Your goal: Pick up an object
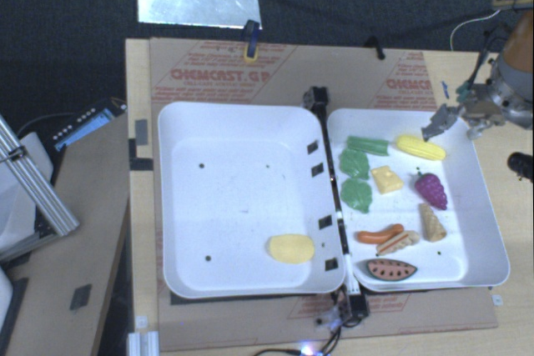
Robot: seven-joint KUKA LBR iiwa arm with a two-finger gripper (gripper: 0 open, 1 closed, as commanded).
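Apparently poised to descend, the gripper (457,122) hovers with its fingers spread and nothing between them. Just beside it, lower left, lies the corn cob (420,147); the purple grapes (431,189) sit nearer the camera, both loose in the right bin (492,250).

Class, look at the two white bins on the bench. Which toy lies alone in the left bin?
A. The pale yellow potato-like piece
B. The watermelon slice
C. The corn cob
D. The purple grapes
A. The pale yellow potato-like piece sits by itself near the front of the left bin, while the grapes, watermelon slice and corn cob all lie in the right bin.
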